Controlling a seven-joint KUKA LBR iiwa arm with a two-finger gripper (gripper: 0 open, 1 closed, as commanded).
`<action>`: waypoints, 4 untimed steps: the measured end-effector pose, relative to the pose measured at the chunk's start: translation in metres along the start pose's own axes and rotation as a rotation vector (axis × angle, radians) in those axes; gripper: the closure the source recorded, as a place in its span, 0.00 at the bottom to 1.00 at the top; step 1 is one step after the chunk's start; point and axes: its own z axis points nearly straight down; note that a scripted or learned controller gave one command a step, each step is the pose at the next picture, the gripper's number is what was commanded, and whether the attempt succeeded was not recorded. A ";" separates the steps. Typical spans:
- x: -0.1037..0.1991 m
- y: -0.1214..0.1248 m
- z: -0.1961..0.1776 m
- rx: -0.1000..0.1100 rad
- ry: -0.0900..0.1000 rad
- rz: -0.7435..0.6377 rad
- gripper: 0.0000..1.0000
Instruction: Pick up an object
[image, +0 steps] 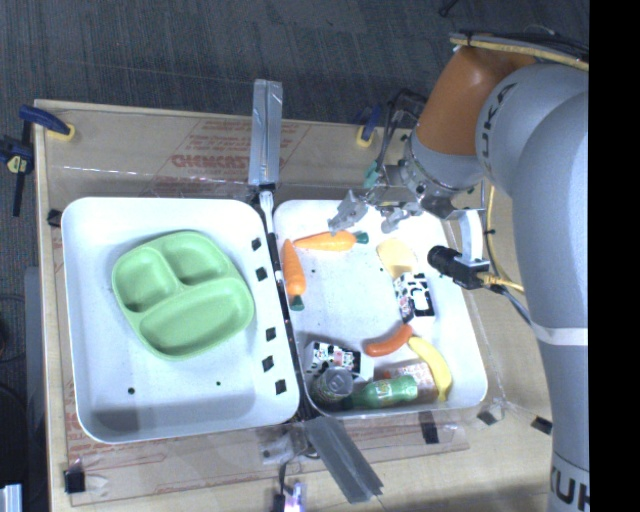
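Observation:
My gripper (375, 208) hangs over the back edge of the right bin (340, 300), open, with nothing between its fingers. Just below its left finger (350, 211) lies an orange carrot (325, 241), set crosswise. A second carrot (292, 268) rests along the bin's left wall. A yellow block (397, 254) sits below the right finger. Further forward are a black-and-white box (415, 296), a red sausage (387, 341), a banana (432, 365), a green bottle (385, 391), a metal can (335, 382) and a small printed card (333, 355).
The left bin (100, 390) holds a green divided plate (183, 291). A grey divider (266, 135) runs between the bins at the back. The arm's grey body (540, 200) and a black cable (460, 268) overhang the right bin's right side.

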 end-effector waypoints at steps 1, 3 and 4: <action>-0.061 -0.039 -0.001 0.002 0.000 0.067 0.00; -0.044 -0.018 -0.015 0.002 0.000 0.378 0.00; -0.044 -0.018 -0.015 0.002 0.000 0.377 0.00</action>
